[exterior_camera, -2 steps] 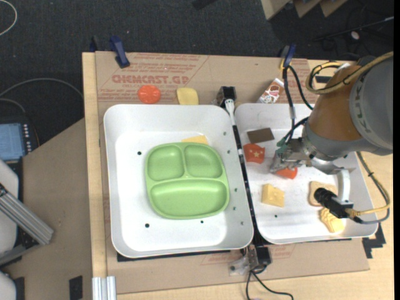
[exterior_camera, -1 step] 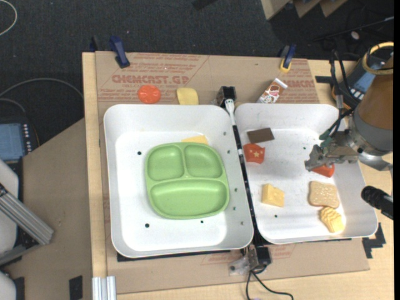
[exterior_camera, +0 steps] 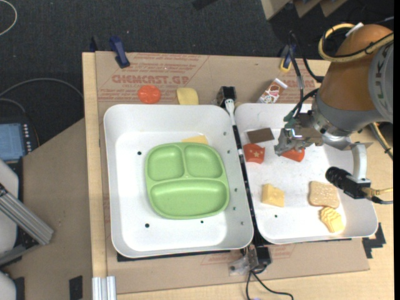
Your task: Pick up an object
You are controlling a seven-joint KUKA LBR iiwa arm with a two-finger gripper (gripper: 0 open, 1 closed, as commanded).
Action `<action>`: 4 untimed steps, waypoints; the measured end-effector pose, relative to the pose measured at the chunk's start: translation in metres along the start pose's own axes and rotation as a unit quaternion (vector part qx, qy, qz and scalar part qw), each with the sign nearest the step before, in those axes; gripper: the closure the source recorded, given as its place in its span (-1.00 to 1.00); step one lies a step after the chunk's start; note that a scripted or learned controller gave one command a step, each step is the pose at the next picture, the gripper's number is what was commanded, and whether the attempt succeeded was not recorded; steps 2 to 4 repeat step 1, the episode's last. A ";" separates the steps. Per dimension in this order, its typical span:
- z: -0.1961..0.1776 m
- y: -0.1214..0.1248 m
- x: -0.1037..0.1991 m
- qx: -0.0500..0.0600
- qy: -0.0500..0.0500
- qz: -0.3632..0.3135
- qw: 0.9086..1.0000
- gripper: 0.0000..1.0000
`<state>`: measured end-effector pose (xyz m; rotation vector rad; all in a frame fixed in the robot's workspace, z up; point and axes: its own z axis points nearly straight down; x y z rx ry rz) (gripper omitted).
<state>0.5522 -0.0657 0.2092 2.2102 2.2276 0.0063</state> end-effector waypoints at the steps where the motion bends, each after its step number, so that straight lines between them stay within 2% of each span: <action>1: -0.015 -0.014 0.049 0.003 0.001 0.001 1.000 1.00; 4: -0.015 -0.014 0.049 0.003 0.001 0.001 1.000 1.00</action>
